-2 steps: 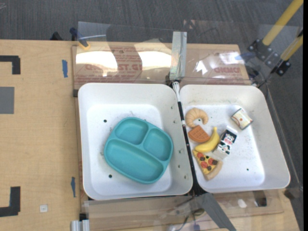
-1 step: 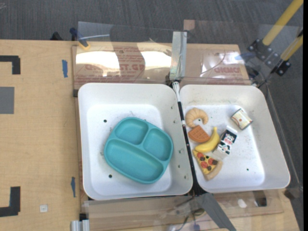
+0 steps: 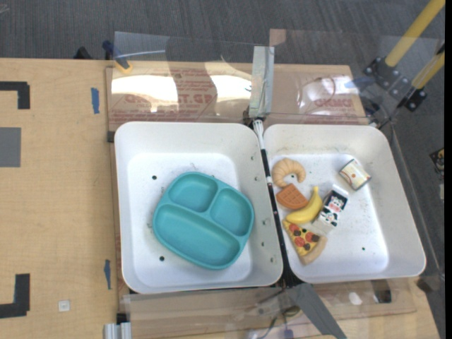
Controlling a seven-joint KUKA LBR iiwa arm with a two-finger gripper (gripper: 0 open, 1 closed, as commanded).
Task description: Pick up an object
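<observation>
The right bin (image 3: 395,189) holds several toy foods near its left side. A croissant (image 3: 288,169) lies at the top of the group. Below it sits an orange-brown cookie (image 3: 290,197), with a yellow banana (image 3: 307,208) curving against it. A pizza slice (image 3: 305,240) lies lowest. A small black-and-white carton (image 3: 332,208) rests beside the banana. A small tan and white box (image 3: 354,174) lies apart, toward the bin's upper right. The left bin (image 3: 134,161) holds a teal divided plate (image 3: 203,219).
Clear plastic panels (image 3: 205,83) and a metal upright (image 3: 261,83) stand behind the bins. A yellow-poled stand (image 3: 406,41) is at the upper right. The wooden bench (image 3: 49,189) extends to the left with black tape marks.
</observation>
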